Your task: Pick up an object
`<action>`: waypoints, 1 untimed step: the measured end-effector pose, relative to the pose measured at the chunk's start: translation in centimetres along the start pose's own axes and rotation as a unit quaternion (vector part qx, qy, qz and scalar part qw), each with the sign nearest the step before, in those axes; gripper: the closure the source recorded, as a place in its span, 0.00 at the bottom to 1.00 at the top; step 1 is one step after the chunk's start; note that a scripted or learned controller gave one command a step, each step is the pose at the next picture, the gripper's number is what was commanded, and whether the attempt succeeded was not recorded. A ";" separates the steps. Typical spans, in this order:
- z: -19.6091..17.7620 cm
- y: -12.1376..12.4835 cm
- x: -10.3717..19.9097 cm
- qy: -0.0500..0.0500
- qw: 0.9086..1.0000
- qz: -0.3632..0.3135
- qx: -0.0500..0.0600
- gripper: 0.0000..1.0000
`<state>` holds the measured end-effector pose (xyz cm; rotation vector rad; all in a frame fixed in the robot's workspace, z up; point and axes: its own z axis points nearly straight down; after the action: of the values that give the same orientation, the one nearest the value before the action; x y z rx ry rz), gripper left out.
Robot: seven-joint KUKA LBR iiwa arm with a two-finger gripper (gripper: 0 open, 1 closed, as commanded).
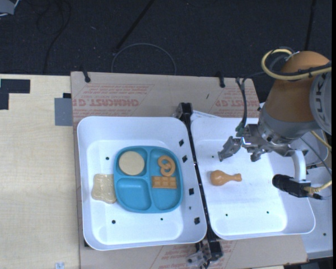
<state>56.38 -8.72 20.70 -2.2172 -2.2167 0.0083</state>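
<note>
A tan toy chicken drumstick (224, 177) lies in the right bin (252, 223), near its left side. My gripper (242, 150) hovers just above and to the right of it, with its two fingers spread apart and nothing between them. In the left bin (95, 133) a blue divided plate (147, 179) holds a round tan cookie (131, 162), a pretzel (166, 165) and a small waffle piece (164, 182). A pale slice of toast (103, 188) rests against the plate's left edge.
A black divider (192, 172) runs between the two bins. The arm's orange band (294, 91) and grey wrist hang over the right bin's upper right part. Cardboard (134, 97) lies under both bins.
</note>
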 end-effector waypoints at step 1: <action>4.5 -0.5 -0.2 0.000 1.000 0.000 0.000 0.00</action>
<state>55.83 -8.88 16.22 -2.2166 -2.2164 0.0080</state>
